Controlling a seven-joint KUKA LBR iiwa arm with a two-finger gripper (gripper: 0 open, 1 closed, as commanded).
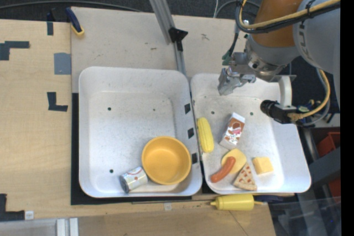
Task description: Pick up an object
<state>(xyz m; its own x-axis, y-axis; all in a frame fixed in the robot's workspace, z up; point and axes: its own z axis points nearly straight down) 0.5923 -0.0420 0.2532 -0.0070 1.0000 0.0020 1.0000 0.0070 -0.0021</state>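
End effector (228, 83) hangs over right bin's (287, 179) far edge; its grip state cannot be told. Corn cob (205, 134) and small carton (233, 131) lie nearer, apart.

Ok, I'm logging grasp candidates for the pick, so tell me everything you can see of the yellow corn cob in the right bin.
The yellow toy corn cob looks like moulded plastic, with a ridged, kernelled surface and rounded ends. It lies flat, its long axis running roughly top to bottom in the camera view, on the floor of the right white bin, close against that bin's left wall. Nothing visibly touches it; the small milk carton lies apart to its right. The gripper is above the bin's far end, away from it.
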